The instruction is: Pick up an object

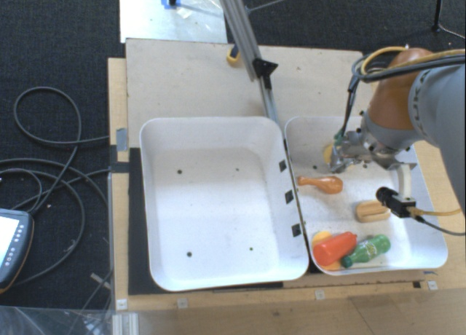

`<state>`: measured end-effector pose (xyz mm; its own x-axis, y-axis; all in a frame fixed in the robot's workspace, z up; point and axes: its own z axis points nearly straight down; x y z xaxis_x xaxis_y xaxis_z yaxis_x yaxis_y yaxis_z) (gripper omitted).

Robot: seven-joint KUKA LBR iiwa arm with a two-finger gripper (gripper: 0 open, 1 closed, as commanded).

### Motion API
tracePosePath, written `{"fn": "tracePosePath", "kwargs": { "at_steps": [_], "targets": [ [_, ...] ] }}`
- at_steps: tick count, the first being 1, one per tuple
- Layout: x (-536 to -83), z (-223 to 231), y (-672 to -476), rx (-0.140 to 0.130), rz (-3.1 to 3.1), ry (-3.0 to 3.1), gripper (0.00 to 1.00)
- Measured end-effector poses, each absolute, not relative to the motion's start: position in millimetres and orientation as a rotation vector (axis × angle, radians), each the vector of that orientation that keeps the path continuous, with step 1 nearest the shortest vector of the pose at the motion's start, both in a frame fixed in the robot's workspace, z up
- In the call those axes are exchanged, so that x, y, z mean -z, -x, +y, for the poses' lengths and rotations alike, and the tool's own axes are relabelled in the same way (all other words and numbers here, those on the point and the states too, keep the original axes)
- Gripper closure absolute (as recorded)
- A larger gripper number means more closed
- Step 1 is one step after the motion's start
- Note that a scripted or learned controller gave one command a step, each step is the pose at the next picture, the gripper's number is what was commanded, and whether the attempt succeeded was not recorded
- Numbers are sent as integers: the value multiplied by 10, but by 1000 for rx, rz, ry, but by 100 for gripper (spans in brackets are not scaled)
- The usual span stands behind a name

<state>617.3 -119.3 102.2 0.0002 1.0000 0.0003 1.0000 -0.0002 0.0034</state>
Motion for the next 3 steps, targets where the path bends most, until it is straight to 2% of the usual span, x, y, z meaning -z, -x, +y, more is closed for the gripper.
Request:
{"fn": "tracePosePath", "kwargs": {
  "at_steps": [3],
  "targets": [
    [-2573,-1295,-6249,-7,2223,-2211,100]
  ]
}}
